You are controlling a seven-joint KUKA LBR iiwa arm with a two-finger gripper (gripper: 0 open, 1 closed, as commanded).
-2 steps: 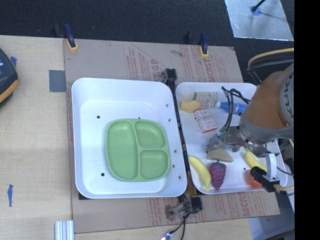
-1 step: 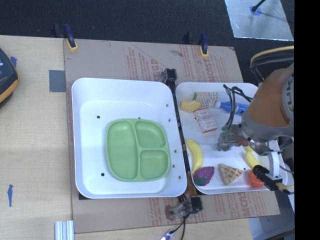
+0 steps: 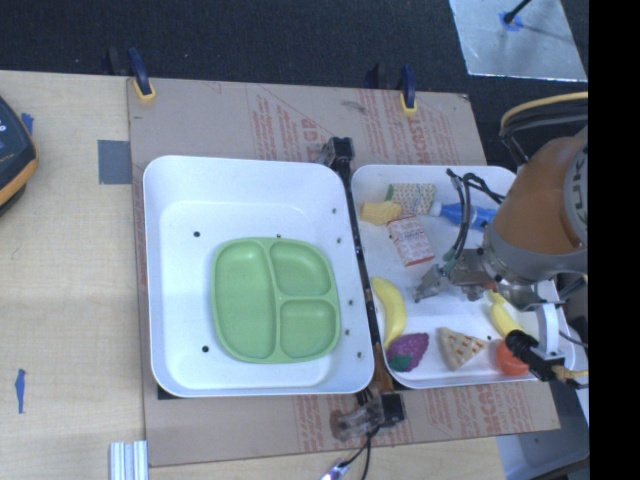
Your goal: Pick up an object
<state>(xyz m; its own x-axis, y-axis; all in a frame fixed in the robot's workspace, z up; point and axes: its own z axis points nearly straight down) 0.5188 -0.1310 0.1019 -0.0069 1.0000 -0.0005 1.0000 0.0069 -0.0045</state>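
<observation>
Camera view from above showed the grey two-finger gripper [image 3: 437, 286] hanging low over the middle of the right-hand shallow white bin [image 3: 372, 184], its dark metal fingers [image 3: 428, 289] pointing left; whether they were spread or closed could not be told, and nothing was seen between them. Behind it the grey arm with its orange band [image 3: 535, 208] came in from the right and covered part of that bin.

Just above the gripper lay a small white-and-red packet [image 3: 409, 241], slightly tilted. Farther up sat a pale speckled block [image 3: 413, 197] with a yellow lump of toy food [image 3: 380, 212] to its left, and a blue object [image 3: 462, 213] partly hidden by cables to its right. Below the gripper lay a tan toy pizza slice [image 3: 460, 347], and beside that a purple bunch of toy grapes [image 3: 407, 348]. A yellow toy banana [image 3: 391, 308] ran along the bin's left wall. Near the right wall a second yellow piece [image 3: 502, 316] and an orange-red round object [image 3: 511, 362] peeked out by the arm.

Well apart, the left-hand shallow white bin [image 3: 180, 193] held a light green divided plastic plate [image 3: 274, 299] with three compartments, lying flat. Both bins rested on a brown cardboard sheet [image 3: 250, 113] clamped to the wooden bench [image 3: 60, 298].
</observation>
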